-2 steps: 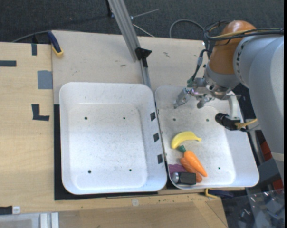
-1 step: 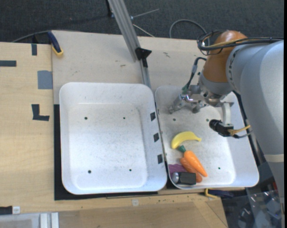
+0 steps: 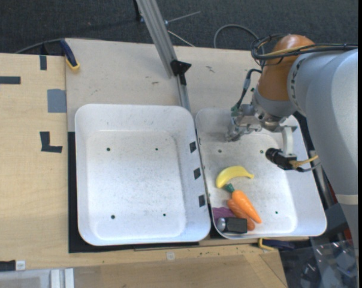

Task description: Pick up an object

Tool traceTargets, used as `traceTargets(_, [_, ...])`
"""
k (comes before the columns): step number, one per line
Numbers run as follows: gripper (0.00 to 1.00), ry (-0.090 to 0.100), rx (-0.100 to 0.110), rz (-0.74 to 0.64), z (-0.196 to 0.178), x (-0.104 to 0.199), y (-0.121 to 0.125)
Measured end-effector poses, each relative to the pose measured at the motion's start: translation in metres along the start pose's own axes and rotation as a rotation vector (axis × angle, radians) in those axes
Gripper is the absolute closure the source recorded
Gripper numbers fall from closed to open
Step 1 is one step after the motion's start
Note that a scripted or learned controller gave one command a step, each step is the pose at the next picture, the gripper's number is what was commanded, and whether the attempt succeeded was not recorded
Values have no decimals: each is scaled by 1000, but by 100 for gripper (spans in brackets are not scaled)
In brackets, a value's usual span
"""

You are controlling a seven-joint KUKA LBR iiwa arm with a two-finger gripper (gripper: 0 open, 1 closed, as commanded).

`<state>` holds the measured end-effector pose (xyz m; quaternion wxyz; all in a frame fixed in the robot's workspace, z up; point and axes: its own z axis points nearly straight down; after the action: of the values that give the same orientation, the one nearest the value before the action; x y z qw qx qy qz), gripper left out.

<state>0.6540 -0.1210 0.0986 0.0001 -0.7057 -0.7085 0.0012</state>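
Starting at the near rim of the right bin (image 3: 313,224), a small dark block (image 3: 235,225) lies in the near-left corner, with a bit of purple (image 3: 217,212) showing just beside it. Touching that block, a carrot (image 3: 245,206) lies at a slant, its green top pointing away toward the far side. Just beyond the green top sits a banana (image 3: 234,175), curved, close to the carrot and near the bin's left wall. These things cluster in the near-left part of this bin. The left bin (image 3: 85,161) lies alongside, its wall against the right one.

Farther back, my gripper (image 3: 234,132) hangs low over the far-left part of the right bin, well apart from the banana and carrot. Nothing is between my fingers; whether they stand apart or together I cannot tell from this slant. Behind it my orange band (image 3: 283,71) and grey arm (image 3: 331,113) reach in from the right. A grey pole (image 3: 160,32) rises at the far edge of the bench (image 3: 25,161).
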Motion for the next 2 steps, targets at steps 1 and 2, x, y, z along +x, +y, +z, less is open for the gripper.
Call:
traceTargets(1, [100,1,-5,2,-45,-4,5])
traceTargets(2, [100,0,-8,2,-108,-9,7])
